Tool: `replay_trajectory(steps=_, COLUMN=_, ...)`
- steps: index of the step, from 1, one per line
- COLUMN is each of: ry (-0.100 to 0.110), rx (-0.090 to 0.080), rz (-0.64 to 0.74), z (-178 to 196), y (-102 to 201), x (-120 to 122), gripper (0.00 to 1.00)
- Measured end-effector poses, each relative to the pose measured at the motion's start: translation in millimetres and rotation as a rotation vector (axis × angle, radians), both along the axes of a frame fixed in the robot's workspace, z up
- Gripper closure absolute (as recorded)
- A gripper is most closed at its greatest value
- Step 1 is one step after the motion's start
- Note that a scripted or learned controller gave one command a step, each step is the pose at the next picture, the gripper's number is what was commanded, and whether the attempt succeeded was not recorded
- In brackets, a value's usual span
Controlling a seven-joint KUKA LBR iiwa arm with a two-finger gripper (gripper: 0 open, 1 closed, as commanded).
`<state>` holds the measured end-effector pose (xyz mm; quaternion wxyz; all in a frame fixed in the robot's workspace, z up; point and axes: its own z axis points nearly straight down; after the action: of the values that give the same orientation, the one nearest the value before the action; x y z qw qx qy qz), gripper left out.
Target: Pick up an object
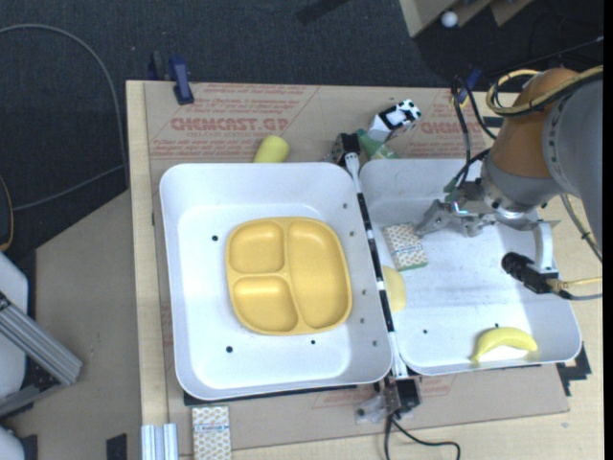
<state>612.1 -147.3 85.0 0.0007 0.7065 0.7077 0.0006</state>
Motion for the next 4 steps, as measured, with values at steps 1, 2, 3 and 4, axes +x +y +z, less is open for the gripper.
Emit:
replay_trajectory(steps=1, ry=0.006, rx=0.009, rz=0.002, z=-1, y=-73, x=-69, gripper=0.00)
replay_trajectory(steps=2, ry=0.003, rx=0.002, rz=0.000, z=53, y=5, x=-82, gripper=0.00)
replay_trajectory(steps=3, ry=0.002, rx=0.001, rz=-0.001, z=-1, y=51, x=-71, gripper=0.00)
replay_trajectory(steps=4, ry=-0.001, rx=-0.002, rz=-0.001, z=68, y=-33, x=13, gripper=0.00)
